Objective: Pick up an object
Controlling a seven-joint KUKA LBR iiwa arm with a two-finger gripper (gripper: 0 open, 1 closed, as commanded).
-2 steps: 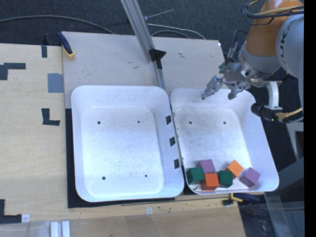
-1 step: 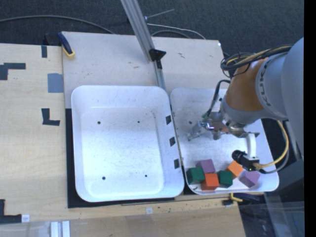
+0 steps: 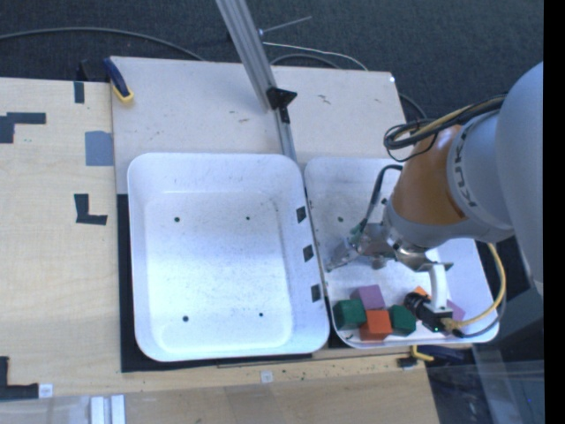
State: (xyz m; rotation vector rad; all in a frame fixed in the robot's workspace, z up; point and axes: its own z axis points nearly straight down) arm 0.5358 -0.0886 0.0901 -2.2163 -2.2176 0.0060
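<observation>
My gripper (image 3: 347,252) hangs low in the right bin (image 3: 340,184), near that bin's left wall and just above a cluster of blocks. The cluster lies at the bin's front edge: a purple block (image 3: 370,296), a dark green block (image 3: 350,313), an orange block (image 3: 379,324) and a second green block (image 3: 402,320). A small orange piece (image 3: 421,292) and a pink piece (image 3: 455,310) lie further right, partly hidden by the wrist. Nothing shows between the gripper's tips.
The left bin (image 3: 141,184) stands beside the right one. A slanted aluminium rail (image 3: 252,47) comes down from the top to the gap between the bins. Cables run across the dark floor behind the bench.
</observation>
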